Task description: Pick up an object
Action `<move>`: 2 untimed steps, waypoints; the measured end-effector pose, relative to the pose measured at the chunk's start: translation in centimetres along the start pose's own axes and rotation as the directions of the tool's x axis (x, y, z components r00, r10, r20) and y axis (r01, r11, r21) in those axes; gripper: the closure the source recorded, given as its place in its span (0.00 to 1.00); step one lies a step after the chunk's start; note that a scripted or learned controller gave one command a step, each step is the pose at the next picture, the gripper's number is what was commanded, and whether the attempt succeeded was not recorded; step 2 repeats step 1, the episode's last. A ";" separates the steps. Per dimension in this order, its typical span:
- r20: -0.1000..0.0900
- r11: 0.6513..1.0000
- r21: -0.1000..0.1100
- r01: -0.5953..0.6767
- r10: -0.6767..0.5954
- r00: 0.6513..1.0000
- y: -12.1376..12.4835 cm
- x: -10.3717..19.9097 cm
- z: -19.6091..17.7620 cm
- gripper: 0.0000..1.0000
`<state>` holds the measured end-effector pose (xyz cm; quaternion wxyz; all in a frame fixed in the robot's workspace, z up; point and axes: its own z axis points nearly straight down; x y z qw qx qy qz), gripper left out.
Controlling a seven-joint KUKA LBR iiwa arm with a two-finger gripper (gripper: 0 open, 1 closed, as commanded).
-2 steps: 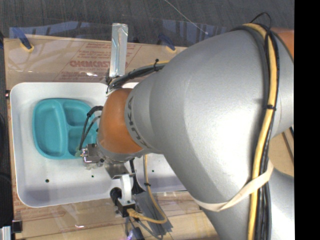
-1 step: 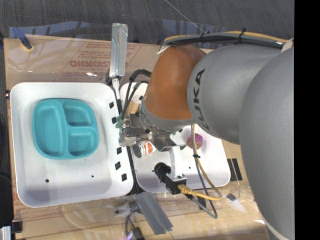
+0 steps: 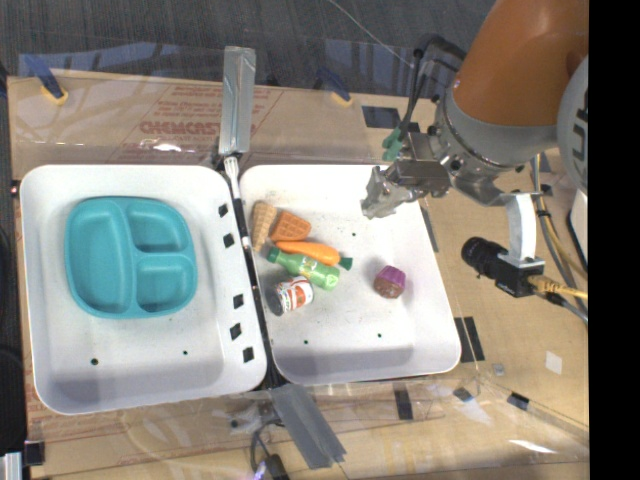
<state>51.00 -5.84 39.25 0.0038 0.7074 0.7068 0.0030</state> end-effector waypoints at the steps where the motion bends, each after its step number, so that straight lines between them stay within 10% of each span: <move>1: -0.003 1.000 0.008 0.013 -0.013 1.000 0.3 8.0 -5.1 1.00; 2: -0.003 1.000 0.008 0.013 -0.013 1.000 0.3 8.0 -5.1 1.00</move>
